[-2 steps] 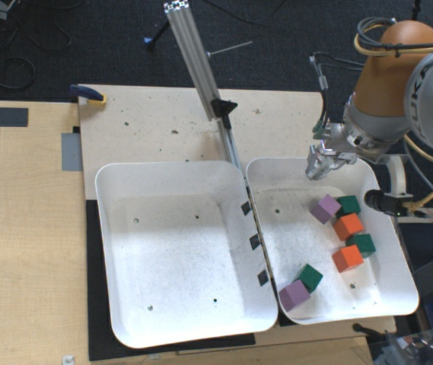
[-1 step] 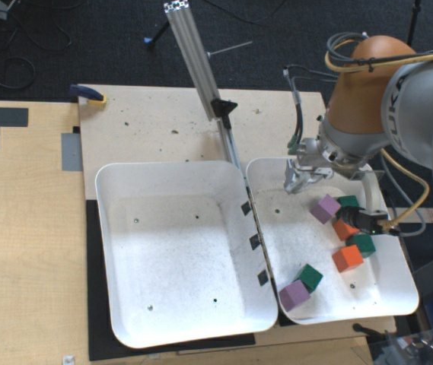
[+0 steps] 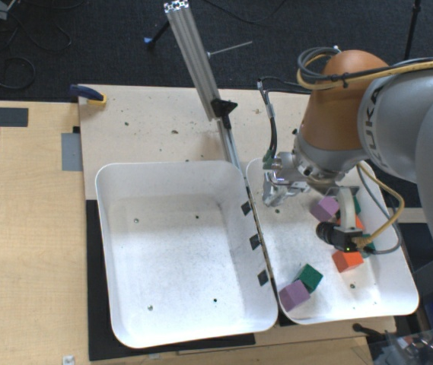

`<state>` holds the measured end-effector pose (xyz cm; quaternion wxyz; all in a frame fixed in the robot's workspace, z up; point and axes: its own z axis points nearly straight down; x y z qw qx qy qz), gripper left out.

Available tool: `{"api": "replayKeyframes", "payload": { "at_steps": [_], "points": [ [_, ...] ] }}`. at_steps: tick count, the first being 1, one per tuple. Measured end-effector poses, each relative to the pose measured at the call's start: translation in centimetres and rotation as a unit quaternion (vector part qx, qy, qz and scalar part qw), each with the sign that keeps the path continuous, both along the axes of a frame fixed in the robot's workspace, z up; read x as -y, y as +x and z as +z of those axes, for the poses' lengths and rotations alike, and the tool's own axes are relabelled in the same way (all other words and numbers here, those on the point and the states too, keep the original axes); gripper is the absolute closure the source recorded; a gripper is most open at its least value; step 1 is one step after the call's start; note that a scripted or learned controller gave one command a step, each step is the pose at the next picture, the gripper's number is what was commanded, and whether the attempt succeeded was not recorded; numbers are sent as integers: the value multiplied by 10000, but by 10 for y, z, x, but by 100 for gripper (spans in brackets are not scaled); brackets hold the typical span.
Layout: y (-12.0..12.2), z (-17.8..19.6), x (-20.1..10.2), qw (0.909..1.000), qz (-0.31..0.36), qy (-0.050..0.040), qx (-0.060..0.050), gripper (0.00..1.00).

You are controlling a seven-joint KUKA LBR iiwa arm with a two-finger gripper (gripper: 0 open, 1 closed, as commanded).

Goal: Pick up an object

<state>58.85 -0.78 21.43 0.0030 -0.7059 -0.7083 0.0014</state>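
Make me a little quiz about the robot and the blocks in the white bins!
1. True or false: the green block touches a purple block.
2. Which bin holds the blocks: A) left bin, B) right bin?
3. What colour is the block under the arm's black part?

Key: 1 true. 2 B. 3 orange.

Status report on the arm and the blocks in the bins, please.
End effector low over the right bin, grip state unclear. Nothing seen held. Purple block and green block touching near the front; orange block beside the arm's cables.
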Motion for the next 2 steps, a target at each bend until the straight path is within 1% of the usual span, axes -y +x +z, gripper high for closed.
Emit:
{"api": "replayKeyframes", "payload": {
  "at_steps": [1, 2],
  "points": [
    [-20, 6, -38, 10000, 2, -1, 2, 100],
    [-52, 0, -85, 10000, 5, -3, -5, 100]
  ]
}}
